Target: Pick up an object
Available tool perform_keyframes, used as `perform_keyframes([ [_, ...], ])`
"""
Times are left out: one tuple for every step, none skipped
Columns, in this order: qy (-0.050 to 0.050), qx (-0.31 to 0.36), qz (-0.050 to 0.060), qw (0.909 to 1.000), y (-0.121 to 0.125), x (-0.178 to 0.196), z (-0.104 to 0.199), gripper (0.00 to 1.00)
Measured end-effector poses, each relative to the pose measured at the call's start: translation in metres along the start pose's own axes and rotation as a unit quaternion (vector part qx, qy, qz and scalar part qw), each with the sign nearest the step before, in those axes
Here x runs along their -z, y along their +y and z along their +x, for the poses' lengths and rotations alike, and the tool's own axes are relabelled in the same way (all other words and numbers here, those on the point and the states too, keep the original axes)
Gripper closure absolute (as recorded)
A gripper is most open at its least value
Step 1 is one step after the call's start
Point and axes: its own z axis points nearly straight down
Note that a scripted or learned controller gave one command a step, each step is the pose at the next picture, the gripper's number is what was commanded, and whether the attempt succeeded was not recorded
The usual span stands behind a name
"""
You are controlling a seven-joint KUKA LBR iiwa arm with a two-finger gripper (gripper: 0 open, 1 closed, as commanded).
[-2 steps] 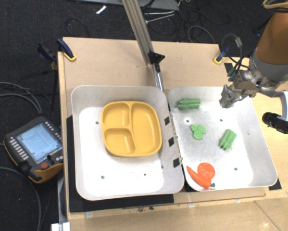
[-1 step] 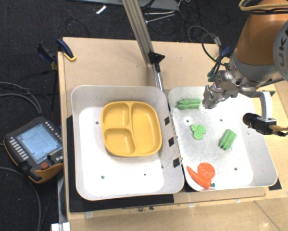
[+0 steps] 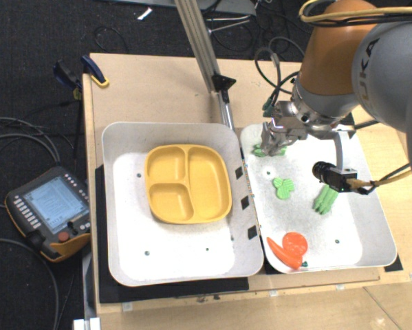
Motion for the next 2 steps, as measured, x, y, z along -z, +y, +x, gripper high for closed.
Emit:
perform_keyframes([
  [0.000,0.000,0.000,1.0000,0.007,-0.017,0.051,1.00],
  [0.000,0.001,-0.002,1.0000,0.021,-0.013,0.111,1.00],
])
